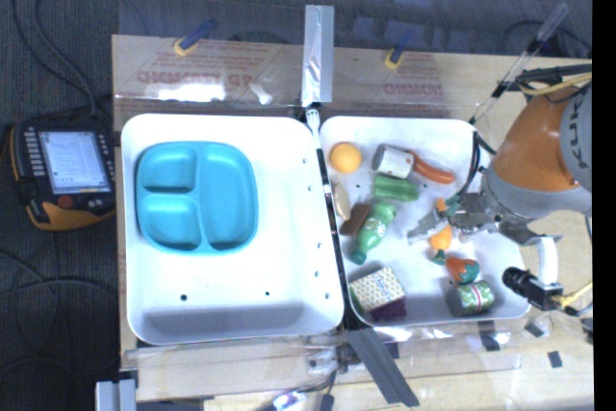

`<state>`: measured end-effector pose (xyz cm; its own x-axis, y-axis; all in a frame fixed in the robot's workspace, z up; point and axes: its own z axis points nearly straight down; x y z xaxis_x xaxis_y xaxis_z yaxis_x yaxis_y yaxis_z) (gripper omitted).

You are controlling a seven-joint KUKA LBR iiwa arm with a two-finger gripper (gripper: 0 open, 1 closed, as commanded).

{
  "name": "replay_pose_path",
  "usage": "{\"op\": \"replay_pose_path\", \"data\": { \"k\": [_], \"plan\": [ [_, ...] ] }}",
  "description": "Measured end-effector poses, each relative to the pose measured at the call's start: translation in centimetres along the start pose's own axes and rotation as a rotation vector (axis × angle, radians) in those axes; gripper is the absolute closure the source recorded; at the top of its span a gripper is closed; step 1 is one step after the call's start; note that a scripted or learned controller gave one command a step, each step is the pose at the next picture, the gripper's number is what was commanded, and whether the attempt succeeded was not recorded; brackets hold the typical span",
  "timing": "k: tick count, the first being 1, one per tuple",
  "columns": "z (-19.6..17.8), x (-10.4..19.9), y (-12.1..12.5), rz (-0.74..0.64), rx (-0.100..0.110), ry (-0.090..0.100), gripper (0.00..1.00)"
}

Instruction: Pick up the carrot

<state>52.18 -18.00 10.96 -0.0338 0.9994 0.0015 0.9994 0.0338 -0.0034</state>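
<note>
Over the right bin (404, 125), gripper (460, 212) hangs low by the far wall; can't tell its finger state. Carrot (433, 171) lies just up-left of it, against the can (393, 161). Crowding probably forces a steep approach.

Two white bins (226, 322), one blue divided plate (196, 195), one orange ball (345, 157), one carrot (433, 171), one green bottle (370, 231), perhaps seven other small items.
</note>
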Motion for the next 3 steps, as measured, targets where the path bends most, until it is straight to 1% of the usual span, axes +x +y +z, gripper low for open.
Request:
{"op": "replay_pose_path", "data": {
  "k": [1, 2, 3],
  "plan": [
    [-0.8, 0.1, 0.1, 0.0, 0.001, 0.001, 1.0],
    [1.3, 0.9, 2.6, -0.137, -0.014, -0.011, 1.0],
    [-7.6, 5.7, 3.5, 0.088, -0.002, -0.002, 1.0]
  ]
}}
